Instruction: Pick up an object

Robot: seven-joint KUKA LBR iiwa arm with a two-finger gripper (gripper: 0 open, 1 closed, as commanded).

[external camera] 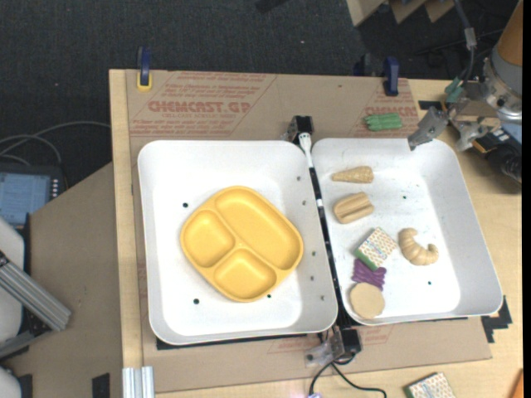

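Where compartments curve: glossy yellow plastic tray (241,243), rounded.

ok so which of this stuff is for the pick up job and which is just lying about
For the job (right bin):
cone pastry
bread roll
croissant
patterned block
purple piece
round cookie
gripper

Lying about:
yellow divided plate, left bin
green item, on the board

My gripper (427,128) hangs over the far right corner of the right bin (465,222). In that bin, nearer the camera than my tool, lie 6 items. The left bin (158,222), well to my left, holds 1 tray (241,243) with 3 compartments.
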